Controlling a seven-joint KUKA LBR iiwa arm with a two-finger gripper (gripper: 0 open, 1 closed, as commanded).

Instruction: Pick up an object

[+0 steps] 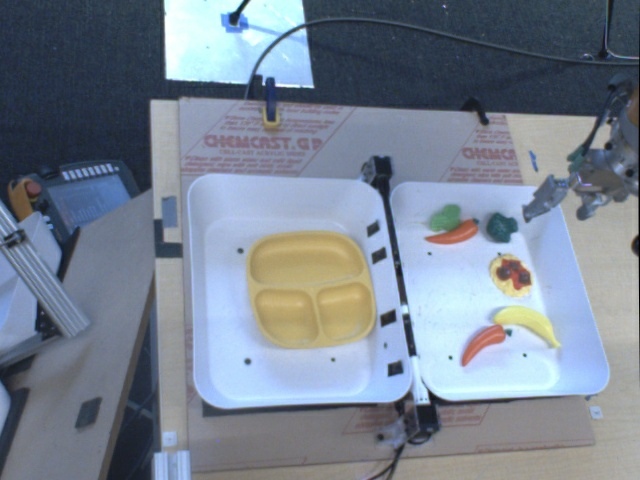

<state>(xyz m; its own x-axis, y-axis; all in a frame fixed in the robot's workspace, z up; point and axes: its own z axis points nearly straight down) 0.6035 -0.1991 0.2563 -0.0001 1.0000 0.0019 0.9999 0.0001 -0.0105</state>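
The right bin (570, 368) holds several toy foods: a light green piece (445, 216), a red chili (453, 233) just below it, a dark green broccoli (502, 227), a yellow disc with red topping (513, 275), a yellow banana (528, 324) and an orange-red pepper (484, 343). My gripper (563, 201) hangs over the bin's far right corner, to the right of the broccoli and apart from it. It is open, with nothing between its fingers.
A yellow three-compartment tray (308, 288) lies in the left bin (215, 268). A black divider strip (392, 278) runs between the bins. A control pendant (85, 198) and an aluminium rail (40, 278) lie on the side table at the left.
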